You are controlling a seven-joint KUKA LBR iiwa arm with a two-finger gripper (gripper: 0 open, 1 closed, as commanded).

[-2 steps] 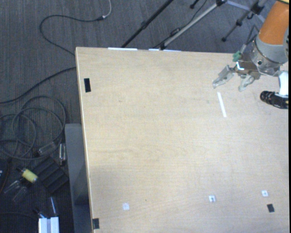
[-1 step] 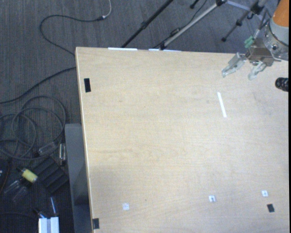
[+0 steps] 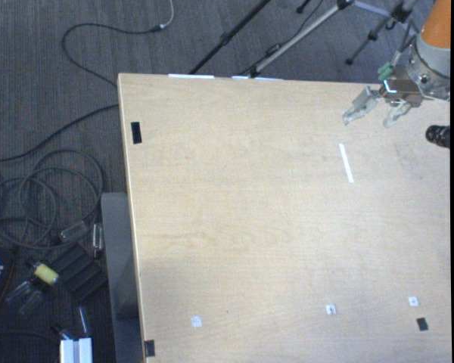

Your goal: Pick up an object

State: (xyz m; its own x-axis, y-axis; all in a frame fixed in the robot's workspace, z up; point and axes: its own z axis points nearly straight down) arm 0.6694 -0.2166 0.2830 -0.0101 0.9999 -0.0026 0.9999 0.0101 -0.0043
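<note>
My gripper [image 3: 373, 116] hangs over the far right part of the pale wooden benchtop [image 3: 250, 225]. Its two pale fingers [image 3: 355, 113] point down and left, spread apart, open, with nothing between them. A thin white strip [image 3: 346, 162] lies flat on the wood just below the gripper, a short way apart from the fingertips. No other loose object shows near the gripper.
A small black mark [image 3: 135, 132] sits near the bench's left edge. Small white tags [image 3: 331, 309] and a black tag [image 3: 421, 324] lie near the front edge. Left of the bench is carpet with coiled cables [image 3: 38, 203]; tripod legs [image 3: 318, 13] stand behind.
</note>
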